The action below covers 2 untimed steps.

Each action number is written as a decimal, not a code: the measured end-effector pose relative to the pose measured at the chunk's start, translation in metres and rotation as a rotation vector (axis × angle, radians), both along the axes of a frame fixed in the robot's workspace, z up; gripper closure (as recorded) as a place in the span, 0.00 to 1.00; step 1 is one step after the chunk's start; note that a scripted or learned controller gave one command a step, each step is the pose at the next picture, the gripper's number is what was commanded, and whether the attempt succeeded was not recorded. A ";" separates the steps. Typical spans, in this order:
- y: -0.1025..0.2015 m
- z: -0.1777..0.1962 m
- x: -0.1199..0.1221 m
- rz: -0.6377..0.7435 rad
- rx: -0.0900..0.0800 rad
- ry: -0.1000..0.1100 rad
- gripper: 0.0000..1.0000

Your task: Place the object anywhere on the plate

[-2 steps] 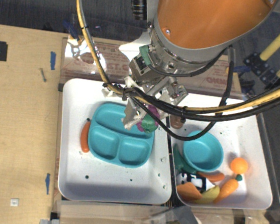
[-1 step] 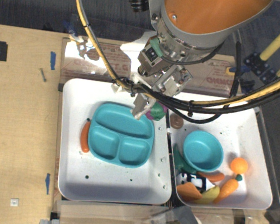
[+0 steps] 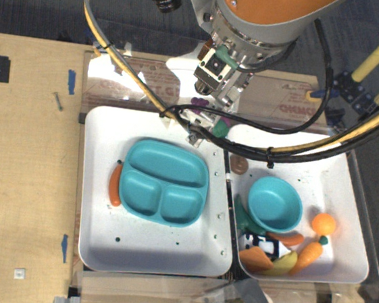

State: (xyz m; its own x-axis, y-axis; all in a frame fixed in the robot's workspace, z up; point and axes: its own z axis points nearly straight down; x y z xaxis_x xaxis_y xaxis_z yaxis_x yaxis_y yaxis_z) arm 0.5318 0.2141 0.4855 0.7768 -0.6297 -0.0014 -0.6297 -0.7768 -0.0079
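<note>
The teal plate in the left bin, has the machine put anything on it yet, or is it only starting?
Nothing looks done: the plate has all three compartments bare. An orange sausage-like piece lies beside its left edge, on the bin floor rather than on it. The end effector hangs over the left bin's far edge; whether it carries anything I cannot tell. The placing itself is left.

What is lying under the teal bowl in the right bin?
The teal bowl sits on a heap: a green piece pokes out at its left, a black-and-white item and orange toys below. Whatever lies directly beneath is covered.
</note>
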 end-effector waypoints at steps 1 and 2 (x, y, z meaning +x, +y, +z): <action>0.003 -0.083 -0.043 0.186 -0.003 0.006 1.00; 0.003 -0.082 -0.043 0.186 -0.003 0.003 0.00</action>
